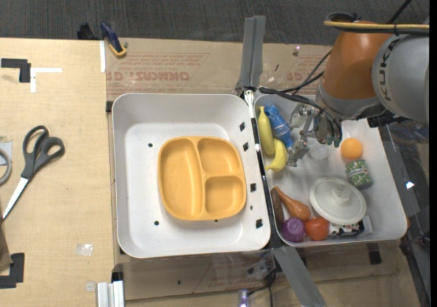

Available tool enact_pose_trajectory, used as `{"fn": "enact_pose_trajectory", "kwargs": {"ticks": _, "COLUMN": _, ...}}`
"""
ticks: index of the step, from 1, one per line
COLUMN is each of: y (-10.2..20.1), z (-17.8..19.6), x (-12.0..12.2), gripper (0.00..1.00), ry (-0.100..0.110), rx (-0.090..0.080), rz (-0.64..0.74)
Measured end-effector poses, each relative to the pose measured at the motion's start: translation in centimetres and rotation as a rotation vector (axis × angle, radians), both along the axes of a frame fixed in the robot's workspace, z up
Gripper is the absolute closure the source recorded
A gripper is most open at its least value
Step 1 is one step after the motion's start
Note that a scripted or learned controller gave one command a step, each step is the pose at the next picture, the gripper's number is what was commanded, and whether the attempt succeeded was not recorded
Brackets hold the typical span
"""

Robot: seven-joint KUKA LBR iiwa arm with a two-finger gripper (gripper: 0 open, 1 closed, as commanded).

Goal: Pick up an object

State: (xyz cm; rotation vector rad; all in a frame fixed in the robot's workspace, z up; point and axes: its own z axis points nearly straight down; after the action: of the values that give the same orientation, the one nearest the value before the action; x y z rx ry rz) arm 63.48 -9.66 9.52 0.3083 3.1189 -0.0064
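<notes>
Hanging low over the far-left part of the right-hand shallow white plastic bin [389, 183], the end effector [311, 136] sits at the end of the grey arm with its orange band [355, 60]. Whether its grip is parted or closed I cannot tell from this slant, and nothing can be seen held by it.

Just to its left lie a curved yellow banana [270, 145] and a blue plastic bottle [278, 123], both tight against the bin's left wall. To its right rests a small orange ball [352, 149], and just nearer than that a small green-labelled can [359, 173]. Nearer still sit a round white lidded dish [337, 200], a brown pear-shaped toy [290, 205], a purple round toy [293, 229] and a red round toy [317, 228].

By my reading the step in hand is the approach: the tool is above the objects, with no pick made yet. The next move calls for settling on one target, most likely the banana or the bottle, and descending squarely over it.

Room is tight there, since both lie along the wall where the two bins meet, and a finger could catch that rim. The bare floor under the tool and towards the ball gives more freedom.

The left white bin [130, 183] holds a yellow three-compartment plastic tray [202, 177]. Well apart on the wooden bench [54, 230] lie black-handled scissors [31, 162].
</notes>
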Motion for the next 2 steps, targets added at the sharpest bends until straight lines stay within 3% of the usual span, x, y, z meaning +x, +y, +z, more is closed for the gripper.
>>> {"fn": "enact_pose_trajectory", "kwargs": {"ticks": 1, "y": -6.4, "z": 2.9, "x": -0.1, "gripper": 0.00, "ry": -0.002, "rx": 0.003, "rz": -0.018}}
{"fn": "enact_pose_trajectory", "kwargs": {"ticks": 2, "y": -1.8, "z": -0.1, "x": 1.9, "gripper": 0.00, "ry": 0.000, "rx": 0.004, "rz": 0.077}}
